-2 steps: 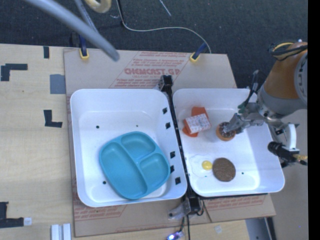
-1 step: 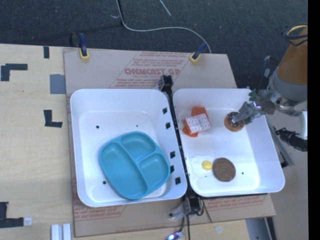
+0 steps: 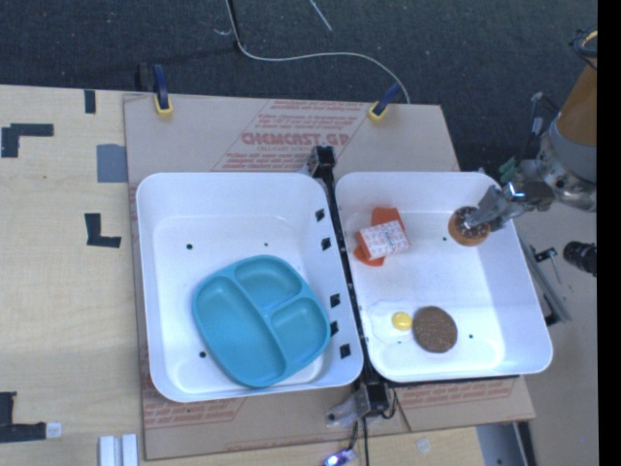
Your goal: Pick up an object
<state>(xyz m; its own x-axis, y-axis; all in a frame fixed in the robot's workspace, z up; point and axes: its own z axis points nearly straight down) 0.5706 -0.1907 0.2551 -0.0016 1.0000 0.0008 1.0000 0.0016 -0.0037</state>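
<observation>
Brown and round, the small disc [image 3: 470,229] sits at the gripper [image 3: 475,223] in the far right part of the right bin [image 3: 505,289], and it looks like the piece you are going for. It seems flat, light and stiff, perhaps a toy cookie or a coaster, so weight should not trouble you; the thin edge is the trouble, since a pinch across the faces needs it lifted or tilted first. You appear to have the fingers down on it, but from this slanted view you cannot tell whether they are spread, pressed together or actually pinching the disc, so do not count it as held.

Just nearer in the same bin lies a darker speckled brown disc [image 3: 436,329], with a small yellow piece [image 3: 401,321] beside it, touching or nearly so. Both look light and low, equally awkward at the rim. Toward the bin's left wall an orange block [image 3: 381,229] carries a white patterned box [image 3: 382,239] on top; the box offers straight sides, an easier hold.

In the left bin [image 3: 165,212] a blue divided plate [image 3: 260,320] lies tilted, well apart from your arm.
</observation>
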